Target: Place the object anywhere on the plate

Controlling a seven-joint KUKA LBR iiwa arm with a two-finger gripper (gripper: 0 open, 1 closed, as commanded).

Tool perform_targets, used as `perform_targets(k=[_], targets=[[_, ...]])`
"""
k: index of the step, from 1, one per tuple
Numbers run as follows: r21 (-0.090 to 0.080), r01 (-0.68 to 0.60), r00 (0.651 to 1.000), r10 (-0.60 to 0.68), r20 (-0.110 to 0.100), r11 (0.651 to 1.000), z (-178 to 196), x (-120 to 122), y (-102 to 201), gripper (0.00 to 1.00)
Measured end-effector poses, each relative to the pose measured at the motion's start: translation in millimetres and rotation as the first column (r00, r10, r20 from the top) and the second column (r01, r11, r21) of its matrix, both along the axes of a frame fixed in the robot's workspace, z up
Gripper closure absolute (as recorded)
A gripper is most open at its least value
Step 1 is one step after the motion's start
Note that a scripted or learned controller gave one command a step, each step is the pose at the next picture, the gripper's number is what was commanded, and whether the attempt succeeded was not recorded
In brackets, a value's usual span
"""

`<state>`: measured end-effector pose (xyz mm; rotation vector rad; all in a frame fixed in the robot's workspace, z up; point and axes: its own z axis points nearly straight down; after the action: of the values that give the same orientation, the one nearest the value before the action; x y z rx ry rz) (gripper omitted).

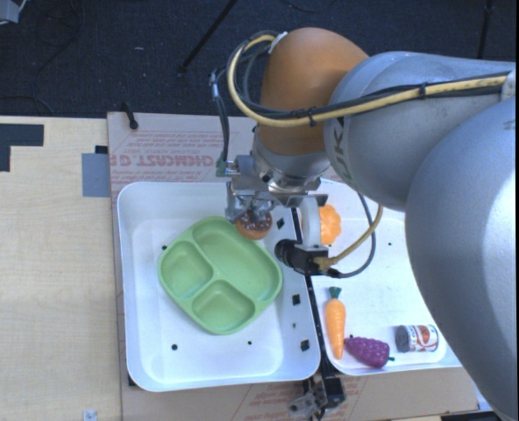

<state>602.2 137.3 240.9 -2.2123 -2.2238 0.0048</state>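
The tool point(256, 210) hangs over the upper right edge of the light green, three-compartment plastic plate point(220, 273), and between its fingers sits a small, round, brown doughnut-like toy point(254, 226) with a darker, speckled top; the grip looks closed on it, though the toy is partly shadowed by the fingers above. The plate lies tilted in the left shallow white plastic bin point(145, 323), its smooth, glossy surface divided by low raised ridges into one long compartment and two smaller ones. To do this step well, the arm should probably carry the toy a little further toward the middle of the plate, since at present it sits right at the rim (a release here could let it roll off onto the bin floor), then lower it until it is close to the surface before letting go, ideally into a compartment whose ridges would stop a round thing from wandering. In the right bin point(391, 362) lie an orange carrot-shaped toy point(335, 321) with a green top, a knobbly purple bunch of toy grapes point(366, 350), a small cylindrical can point(416, 338) with a red and white label, and a rounded orange toy point(330, 224), half hidden behind the arm. The desk point(40, 279) to the left is pale, matte board.
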Motion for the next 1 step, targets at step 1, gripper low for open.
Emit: perform_targets(k=[1], targets=[[-0.002, 0.005, 1.000, -0.005, 0.002, 1.000, -9.0, 7.6, 8.9, 1.00]])
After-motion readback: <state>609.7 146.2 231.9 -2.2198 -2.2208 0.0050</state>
